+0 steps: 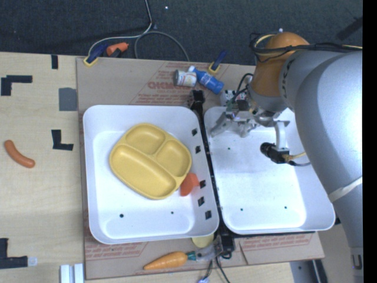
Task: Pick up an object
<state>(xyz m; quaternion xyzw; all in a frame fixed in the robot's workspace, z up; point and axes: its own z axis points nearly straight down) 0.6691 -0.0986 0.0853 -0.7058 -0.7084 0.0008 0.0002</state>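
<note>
**Gripper sitting low at the far corner of the right bin**

You are looking at the arm (330, 117) reaching in from the right, with its orange band (277, 63) bending over the far edge of the right bin (265, 217). The gripper (234, 121) is hanging over that bin's far left corner, close to the divider between the two bins. From this angle you cannot tell whether the claw is wide, narrow or holding anything; the grey metal parts are blurring together against the white floor.

The things you could be picking are lying in the left bin (100, 217). A yellow divided plate (152, 160) is resting flat near its middle, and a small orange-red piece (188, 184) is touching the plate's near right edge, just beside the divider. Both are sitting well apart from the gripper.

Outside the bins, a toy carrot (168, 260) is lying on the cardboard at the near edge, a blue and white bottle (200, 78) is lying on its side beyond the bins, and a sausage (19, 154) is resting on the wooden bench far to the left.
</note>
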